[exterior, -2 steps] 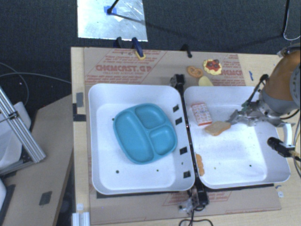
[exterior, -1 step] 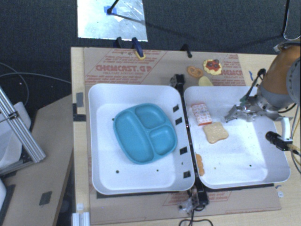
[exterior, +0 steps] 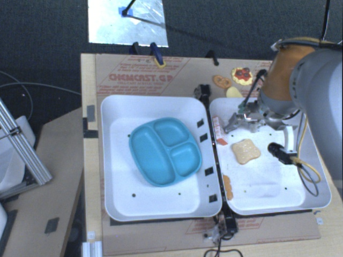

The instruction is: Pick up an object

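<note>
Toast [exterior: 246, 151] lies in the right bin [exterior: 268, 197]; my gripper [exterior: 239, 120] hovers just beyond it, fingers apart, ready to grasp.

Arm [exterior: 313, 74] cut off at right edge and hides right bin's [exterior: 268, 194] far corner. Small yellow item [exterior: 233, 92] behind bin partly hidden, unidentifiable.

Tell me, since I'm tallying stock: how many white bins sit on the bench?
2. The left bin holds a blue divided plate; the right bin holds a toast piece, with the gripper above its upper part.
</note>
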Controlling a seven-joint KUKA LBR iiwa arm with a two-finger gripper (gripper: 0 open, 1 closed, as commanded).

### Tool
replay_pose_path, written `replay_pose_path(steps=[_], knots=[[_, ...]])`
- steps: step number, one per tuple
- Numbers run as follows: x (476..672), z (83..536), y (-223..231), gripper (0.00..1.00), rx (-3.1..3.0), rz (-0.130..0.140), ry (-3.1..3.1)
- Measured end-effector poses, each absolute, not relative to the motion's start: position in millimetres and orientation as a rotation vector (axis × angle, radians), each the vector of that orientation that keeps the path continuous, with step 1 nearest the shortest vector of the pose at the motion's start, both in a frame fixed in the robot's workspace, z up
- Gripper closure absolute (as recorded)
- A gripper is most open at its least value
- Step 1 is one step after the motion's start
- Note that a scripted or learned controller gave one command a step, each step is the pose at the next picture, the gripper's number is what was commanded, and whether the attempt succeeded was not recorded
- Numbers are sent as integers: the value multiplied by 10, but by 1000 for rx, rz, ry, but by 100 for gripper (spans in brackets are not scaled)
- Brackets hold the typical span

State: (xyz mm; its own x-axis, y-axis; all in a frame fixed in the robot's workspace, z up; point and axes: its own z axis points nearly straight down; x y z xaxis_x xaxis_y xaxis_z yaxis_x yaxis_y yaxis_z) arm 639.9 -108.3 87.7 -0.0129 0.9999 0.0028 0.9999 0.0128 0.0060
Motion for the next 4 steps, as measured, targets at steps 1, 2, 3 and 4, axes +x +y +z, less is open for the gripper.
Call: replay_pose_path(steps=[1,2,3,4], knots=[[6710,873,-2005,0,2216,7,2213],[6197,885,-1790,0,2213,8,2215],[6517,867,-956,0,2206,7,2230],[6451,1000,-1707,0,2221,0,2213]])
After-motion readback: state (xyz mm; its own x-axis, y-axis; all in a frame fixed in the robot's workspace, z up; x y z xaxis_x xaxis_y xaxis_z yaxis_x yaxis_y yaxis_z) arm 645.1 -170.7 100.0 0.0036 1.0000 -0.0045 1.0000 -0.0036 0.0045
